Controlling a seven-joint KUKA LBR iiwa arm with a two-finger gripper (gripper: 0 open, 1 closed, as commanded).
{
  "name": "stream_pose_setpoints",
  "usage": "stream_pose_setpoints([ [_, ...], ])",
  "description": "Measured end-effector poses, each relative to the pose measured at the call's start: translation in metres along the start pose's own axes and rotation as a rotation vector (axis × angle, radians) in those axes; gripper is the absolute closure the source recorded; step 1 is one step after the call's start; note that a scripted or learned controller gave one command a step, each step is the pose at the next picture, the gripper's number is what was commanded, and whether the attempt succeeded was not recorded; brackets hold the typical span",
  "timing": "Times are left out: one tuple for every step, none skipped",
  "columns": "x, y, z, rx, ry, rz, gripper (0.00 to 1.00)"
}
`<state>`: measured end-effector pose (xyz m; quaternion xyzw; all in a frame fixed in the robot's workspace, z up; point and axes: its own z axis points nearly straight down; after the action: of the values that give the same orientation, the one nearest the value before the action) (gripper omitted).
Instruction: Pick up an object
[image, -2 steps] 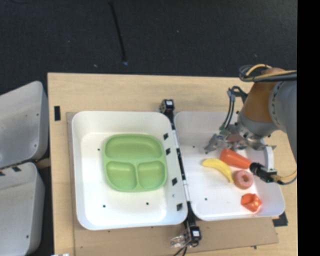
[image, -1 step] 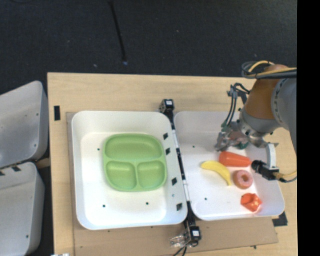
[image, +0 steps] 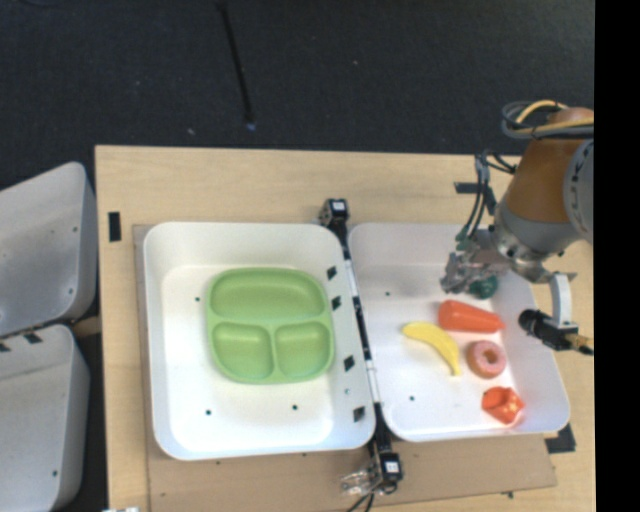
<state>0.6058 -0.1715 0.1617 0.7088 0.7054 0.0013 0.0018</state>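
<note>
Wooden bench (image: 250, 185) is carrying two white bins side by side; taking the right bin (image: 400, 255) as landmark. Left bin (image: 165, 390) is sitting directly left of it, touching along the clipped centre seam, and is holding a green divided plate (image: 268, 322) near its middle. The arm (image: 545, 190), grey with the orange band, is reaching in over the right bin's upper right corner, gripper (image: 468, 272) pointing down into the upper part of the right bin, just above the carrot; a small dark green thing (image: 486, 286) is sitting right beside the fingertips, jaw opening too blurred, cannot tell, nothing seen clamped. Inside the right bin: orange carrot (image: 470, 317) is lying across the middle, yellow banana (image: 436, 344) just below-left of it, pink donut (image: 488, 358) touching the banana's right end, red pepper (image: 502, 403) near the lower right corner.
</note>
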Motion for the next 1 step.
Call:
stream_pose_setpoints([
  [0.0042,0.0056,-0.0623,-0.003,-0.001,-0.007,1.0],
])
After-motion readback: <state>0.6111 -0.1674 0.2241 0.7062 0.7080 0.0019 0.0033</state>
